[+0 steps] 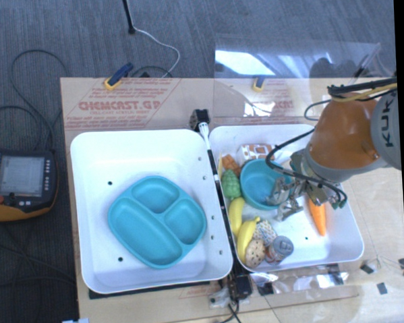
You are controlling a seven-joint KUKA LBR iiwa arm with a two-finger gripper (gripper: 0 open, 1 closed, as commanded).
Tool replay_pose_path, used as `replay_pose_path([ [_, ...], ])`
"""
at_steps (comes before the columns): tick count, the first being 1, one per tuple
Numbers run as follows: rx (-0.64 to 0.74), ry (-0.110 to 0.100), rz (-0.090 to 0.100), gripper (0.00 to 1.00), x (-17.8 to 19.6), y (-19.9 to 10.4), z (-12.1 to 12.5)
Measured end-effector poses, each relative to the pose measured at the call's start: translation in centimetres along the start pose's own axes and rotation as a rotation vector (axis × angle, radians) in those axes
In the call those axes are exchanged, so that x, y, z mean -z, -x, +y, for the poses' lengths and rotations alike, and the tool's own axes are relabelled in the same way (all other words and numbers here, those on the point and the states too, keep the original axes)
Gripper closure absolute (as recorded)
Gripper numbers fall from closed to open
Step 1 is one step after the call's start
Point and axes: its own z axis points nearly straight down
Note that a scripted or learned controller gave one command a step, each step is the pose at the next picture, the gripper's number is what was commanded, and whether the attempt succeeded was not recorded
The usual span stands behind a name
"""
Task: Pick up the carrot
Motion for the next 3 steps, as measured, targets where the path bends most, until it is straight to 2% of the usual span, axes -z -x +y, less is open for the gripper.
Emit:
replay_pose_path([
  [1, 0.001, 0.004, 0.010, 0.00, -0.3, -0.3, 0.1],
  [2, 0.078, 0.005, 0.009, 0.00, -0.1, -5.8, -1.3],
  [3, 0.077, -0.007, -0.007, 1.00, 1.5, -5.2, -1.7],
])
